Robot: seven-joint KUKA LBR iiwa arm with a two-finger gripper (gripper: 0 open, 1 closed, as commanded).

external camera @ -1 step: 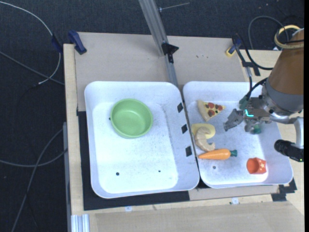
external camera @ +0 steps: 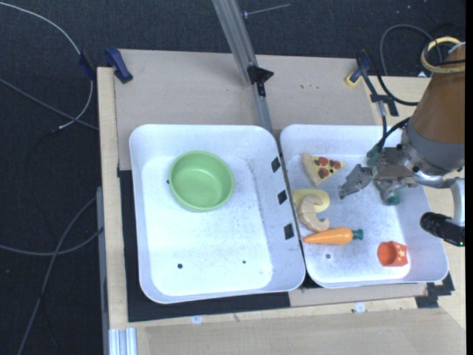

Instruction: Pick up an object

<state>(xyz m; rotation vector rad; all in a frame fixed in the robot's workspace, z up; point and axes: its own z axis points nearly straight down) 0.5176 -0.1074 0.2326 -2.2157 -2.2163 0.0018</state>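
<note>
Above the right bin (external camera: 436, 272), toward its far right side, hang the fingers (external camera: 369, 183) of the single arm (external camera: 443, 117); they appear spread, one dark prong angled out to the left near the bin's middle, another pointing down beside a small teal detail, and nothing sits between them. Item, grasp: none made; the fingers stand clear of every object, probably poised for a descent. Item, pizza slice toy (external camera: 323, 167): flat on the bin floor just left of the fingers, near the far wall, the nearest candidate for pickup. Item, pale curved piece (external camera: 311, 207), banana-like: nearer the camera, close to the bin's left wall, well apart from the fingers. Item, carrot toy (external camera: 331, 236): lying lengthwise just below the pale piece, green tip pointing right. Item, small orange-red object (external camera: 392, 254): at the near right of the bin, kind unclear, below the wrist. All four lie loose and separate, so any one could be taken without disturbing the rest; flat, low shapes like the pizza slice may prove awkward to pinch. Item, left bin (external camera: 148, 272): holds one green bowl (external camera: 201, 180), upright, toward its far left, plainly remote from the arm's present reach. Item, surface (external camera: 185, 87): pale board carrying both bins side by side, with blue clamps (external camera: 117, 63) at the far corners holding it fixed.
</note>
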